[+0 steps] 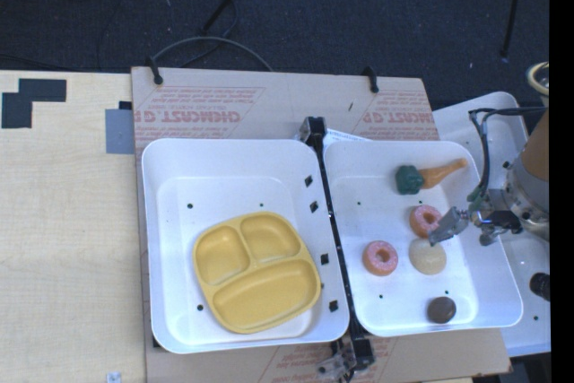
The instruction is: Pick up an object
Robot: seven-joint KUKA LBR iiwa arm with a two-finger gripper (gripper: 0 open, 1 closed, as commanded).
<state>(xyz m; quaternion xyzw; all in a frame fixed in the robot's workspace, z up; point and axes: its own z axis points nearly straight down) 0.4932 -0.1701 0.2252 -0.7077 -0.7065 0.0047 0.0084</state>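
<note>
A: What is seen nearest the camera, at the bottom of the view?

B: A small dark brown round object [440, 309] is seen lying near the front wall of the right-hand shallow white bin [484, 305]. In the left-hand shallow white bin [170, 193], a yellow plastic tray with three compartments [257, 270] is laid flat toward the front, somewhat turned.

A: And further in?

B: A pink ring-shaped doughnut with a pale centre [380, 257] is found left of a cream-coloured round ball [428, 256]; the two are set near each other but apart. Just behind the ball a second pink ring-shaped doughnut [424, 219] is placed, close to the ball.

A: Where is the gripper seen?

B: The grey two-finger gripper [442, 231] is seen reaching in from the right, its tip held between the second doughnut and the cream ball, at the doughnut's right edge. Whether the fingers are spread or closed cannot be told, and nothing is seen clasped between them.

A: What is seen farthest back?

B: A toy ice-cream cone, with a dark green scoop and an orange cone [423, 176], is seen lying on its side near the back wall of the right bin, well apart from the gripper. Behind both bins a brown cardboard sheet with red printing [233, 108] is spread.
</note>
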